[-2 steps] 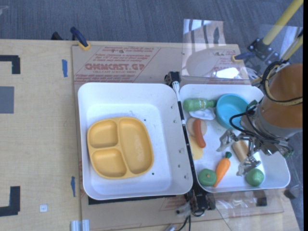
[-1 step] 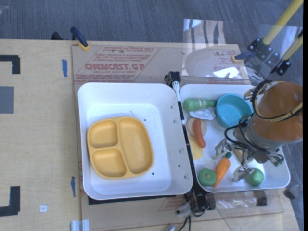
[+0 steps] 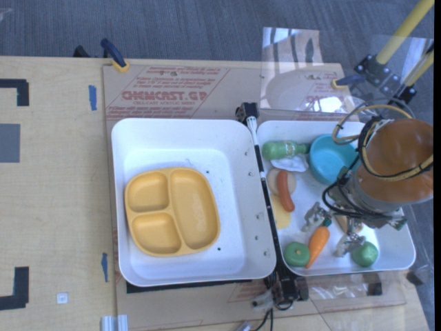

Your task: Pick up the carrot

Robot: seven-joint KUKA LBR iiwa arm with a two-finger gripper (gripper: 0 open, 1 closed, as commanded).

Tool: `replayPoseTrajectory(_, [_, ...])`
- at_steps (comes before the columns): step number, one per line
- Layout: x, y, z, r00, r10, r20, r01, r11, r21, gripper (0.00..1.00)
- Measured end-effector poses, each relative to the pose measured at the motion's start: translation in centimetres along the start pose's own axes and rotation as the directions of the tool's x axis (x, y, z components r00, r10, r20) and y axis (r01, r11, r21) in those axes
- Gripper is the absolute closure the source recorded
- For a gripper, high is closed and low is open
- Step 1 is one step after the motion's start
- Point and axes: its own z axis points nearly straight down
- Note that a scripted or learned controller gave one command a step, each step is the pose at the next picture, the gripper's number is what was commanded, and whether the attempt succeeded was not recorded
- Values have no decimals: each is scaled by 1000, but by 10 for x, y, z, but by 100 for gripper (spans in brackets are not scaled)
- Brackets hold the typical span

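We look down on two shallow white bins set side by side on the bench; the left bin (image 3: 138, 143) holds a yellow divided plate (image 3: 172, 211) with three compartments, lying a little toward the bin's near left; the right bin (image 3: 403, 257) holds the food toys, and the arm (image 3: 396, 161) reaches over it from the right, its orange band broad in our view and dark cables looping around the wrist. The gripper (image 3: 334, 229) hangs low over the near part of the right bin with its two metal fingers spread apart, one finger (image 3: 315, 216) just left of the carrot's top and the other (image 3: 351, 241) off to its right; we see nothing clamped between them. The carrot (image 3: 317, 245) lies in the near part of the right bin, tilted, its green top toward the gripper and its orange tip pointing down toward the near wall; its tip touches or nearly touches a green round vegetable (image 3: 297, 254) at its left; another green round piece (image 3: 365, 254) sits to the right, near the second finger. Farther back we see a red sausage (image 3: 284, 192) on a pale slice, a green bottle-like toy (image 3: 284, 149) along the far side, and a blue bowl (image 3: 332, 158) partly under the arm.
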Motion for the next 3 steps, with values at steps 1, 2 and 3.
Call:
replayPoseTrajectory(1, [-8,0,-13,1000,-6,16,6,1000,7,100])
replayPoseTrajectory(2, [-66,17,-126,1000,-3,1,3,1000,-8,100])
replayPoseTrajectory(3, [-69,64,-93,970,243,-11,-244,970,-16,100])
